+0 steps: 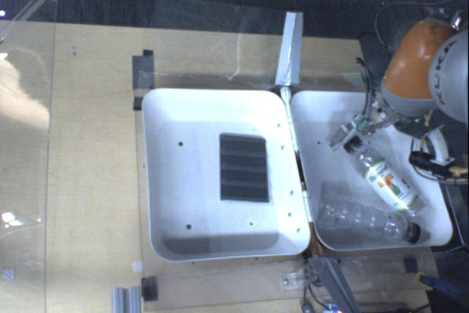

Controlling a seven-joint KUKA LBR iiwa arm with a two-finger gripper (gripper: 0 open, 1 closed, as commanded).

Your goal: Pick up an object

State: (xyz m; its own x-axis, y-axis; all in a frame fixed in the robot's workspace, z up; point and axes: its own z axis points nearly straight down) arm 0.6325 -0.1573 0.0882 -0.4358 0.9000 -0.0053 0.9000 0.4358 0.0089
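Clear plastic bottle point(366, 220) lies on its side along the near wall of the right bin point(322, 113), black cap pointing right, hard to make out against the white. Left bin point(168, 157) sits just beside the right bin, walls touching at the middle divider. Dark ridged block point(244, 167) lies flat in the middle of the left bin, well apart from everything in the right bin. Second bottle point(386, 183), clear with a green and white label, lies slanted in the right bin, just behind the first bottle, neck up-left. Gripper point(356, 135) hangs low over the right bin, right at that labelled bottle's neck, touching or nearly so. Cannot tell whether the claw is open, closed, or gripping anything. Arm point(418, 62) with its orange band comes in over the right bin's far right corner.
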